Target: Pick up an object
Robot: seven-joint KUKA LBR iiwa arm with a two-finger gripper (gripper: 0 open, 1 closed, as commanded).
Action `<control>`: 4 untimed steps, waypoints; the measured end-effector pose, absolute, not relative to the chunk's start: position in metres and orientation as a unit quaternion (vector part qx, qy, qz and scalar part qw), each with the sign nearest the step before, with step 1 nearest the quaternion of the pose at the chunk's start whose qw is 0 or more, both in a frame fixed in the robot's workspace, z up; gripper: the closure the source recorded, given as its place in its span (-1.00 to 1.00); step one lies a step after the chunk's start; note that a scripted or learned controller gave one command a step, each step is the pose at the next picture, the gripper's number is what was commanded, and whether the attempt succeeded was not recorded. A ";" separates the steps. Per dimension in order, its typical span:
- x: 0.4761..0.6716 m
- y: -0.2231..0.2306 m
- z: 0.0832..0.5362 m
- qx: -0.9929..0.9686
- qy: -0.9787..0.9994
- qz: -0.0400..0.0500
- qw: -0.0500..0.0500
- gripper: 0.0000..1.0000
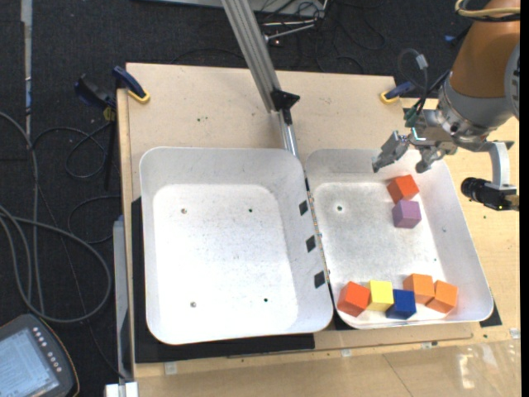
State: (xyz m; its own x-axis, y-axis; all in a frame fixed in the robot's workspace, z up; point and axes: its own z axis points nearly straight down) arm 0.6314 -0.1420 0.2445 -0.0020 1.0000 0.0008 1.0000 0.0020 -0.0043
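sitting along the near edge of the right white bin point(471, 246) are an orange cube point(355, 297), yellow cube point(381, 293), blue cube point(403, 303) and two more orange ones. farther back, a purple cube point(406, 213) touches another orange block point(402, 188). above it the gripper point(407, 160) hangs spread apart, holding nothing.

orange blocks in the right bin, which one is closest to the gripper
The orange block alone at the far end, just beyond the purple block and right under the gripper. The other three orange ones sit along the near edge.
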 end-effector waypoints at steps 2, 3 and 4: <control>0.639 -0.140 0.201 -0.706 -0.709 0.002 0.001 -1.00; 0.636 -0.144 0.156 -0.707 -0.707 0.002 0.002 -1.00; 0.633 -0.138 0.112 -0.707 -0.707 0.002 0.002 -1.00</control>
